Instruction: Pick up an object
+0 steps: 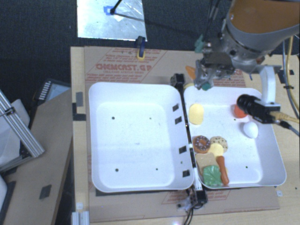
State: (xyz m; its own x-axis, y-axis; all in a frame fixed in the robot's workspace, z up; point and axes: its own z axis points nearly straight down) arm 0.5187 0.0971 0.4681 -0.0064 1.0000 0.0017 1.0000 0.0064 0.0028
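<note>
The hand (204, 84) is hung over the right bin's (262, 172) far rim, its grip impossible to judge. The pale yellow piece (196, 113) just below seems lined up for picking.

The cardboard sheet (123, 65) reads "CHEMCAST GP" (red print, smaller lines illegible).

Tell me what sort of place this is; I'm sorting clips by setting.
Probably a robotics lab bench for grasping trials: a grey arm over two white bins, toy food such as a donut, and a taped cardboard base.
</note>
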